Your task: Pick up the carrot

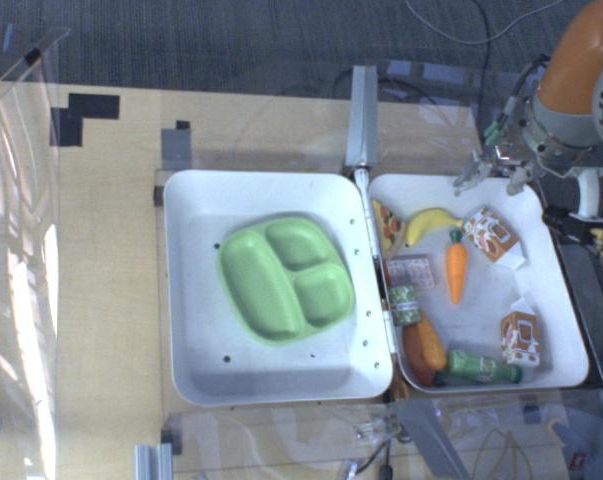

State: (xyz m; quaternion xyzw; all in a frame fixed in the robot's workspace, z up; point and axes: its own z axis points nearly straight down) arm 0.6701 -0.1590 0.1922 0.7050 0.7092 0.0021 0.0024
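two shallow white plastic bins with rounded corners sit side by side on a pale wooden bench [101, 298], parted by a grey metal rail. the left bin [196, 368] holds a smooth green plate [286, 278], rounded and moulded into three sections. the right bin [571, 363] is crowded with toy food.

the carrot [456, 271] lies near the middle of the right bin, a small orange cone with a green top, its leafy end pointing toward the far rim and its tip toward the near one. just up and left of it is a curved yellow banana [428, 225]; just up and right is a small printed carton [491, 236] in white and orange. a second carton of the same kind [519, 336] lies toward the near right corner. a green bottle [478, 368] lies on its side along the near wall, and beside it a rounded orange vegetable [424, 348].

the gripper [496, 171] hangs at the far rim of the right bin, thin metal fingers spread a little apart with nothing between them. the carrot lies apart from it, below and a bit left in the view, with the carton between the two. above the gripper the arm shows its glossy orange band [581, 58].
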